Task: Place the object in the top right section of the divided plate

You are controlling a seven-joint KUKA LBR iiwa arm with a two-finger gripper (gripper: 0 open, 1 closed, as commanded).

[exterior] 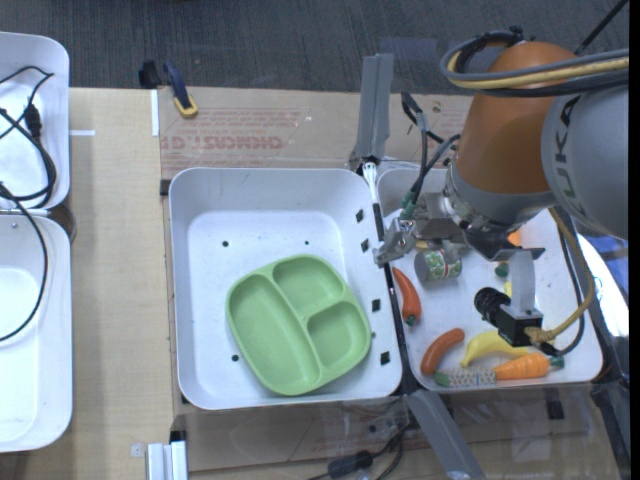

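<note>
The green divided plate [297, 324] lies in the left white bin [200, 268], with nothing in its three sections. My gripper [441, 248] hangs low over the back left of the right bin [585, 358], under the orange wrist. Right below it is a small greenish can [438, 265], partly covered by the gripper body. Whether the can is between the fingers is unclear. In the same bin, a red-orange pepper [407, 296] lies by the left wall. An orange carrot-like piece [441, 349], a yellow banana [493, 347] and another carrot [522, 368] lie near the front.
A black fitting with cable [505, 311] hangs from the arm over the right bin. An upright grey post [375, 108] stands behind the wall between the bins. A white appliance with black cables [25, 218] sits at the far left.
</note>
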